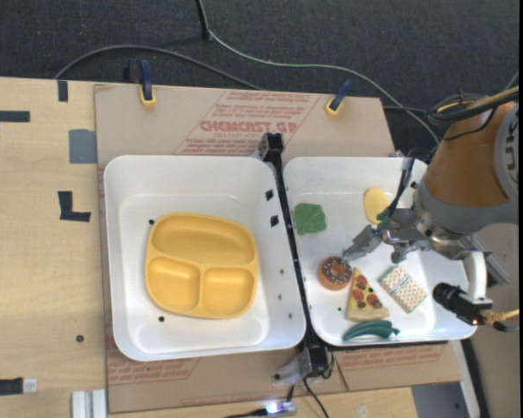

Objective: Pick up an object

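Five candidates in the right bin (331, 171): donut (336, 273), pizza slice (363, 295), green piece (310, 218), patterned block (404, 288), yellow piece (376, 202). Gripper (379, 239) hovers above the donut, fingers spread, nothing between them. I'd call this approach; next I need to centre over the donut and descend.
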Tool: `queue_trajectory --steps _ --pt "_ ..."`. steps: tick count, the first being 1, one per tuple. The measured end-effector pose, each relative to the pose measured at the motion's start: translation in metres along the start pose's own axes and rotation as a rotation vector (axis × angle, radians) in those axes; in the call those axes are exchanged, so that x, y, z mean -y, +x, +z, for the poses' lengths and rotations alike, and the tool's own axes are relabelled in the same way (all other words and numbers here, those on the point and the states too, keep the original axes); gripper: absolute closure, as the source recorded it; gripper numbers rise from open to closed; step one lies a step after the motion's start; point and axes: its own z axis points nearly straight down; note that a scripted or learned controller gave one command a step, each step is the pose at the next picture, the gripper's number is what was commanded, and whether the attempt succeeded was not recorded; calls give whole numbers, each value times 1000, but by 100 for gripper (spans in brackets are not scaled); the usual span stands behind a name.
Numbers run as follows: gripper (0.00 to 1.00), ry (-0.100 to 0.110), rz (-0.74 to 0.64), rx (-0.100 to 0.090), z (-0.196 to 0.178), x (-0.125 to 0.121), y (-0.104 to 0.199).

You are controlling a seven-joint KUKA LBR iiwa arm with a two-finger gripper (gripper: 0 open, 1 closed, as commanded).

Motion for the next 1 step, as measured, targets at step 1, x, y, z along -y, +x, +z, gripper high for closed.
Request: queue_trajectory --steps 1 --pt "0 -13 -4 2 -6 -3 0"
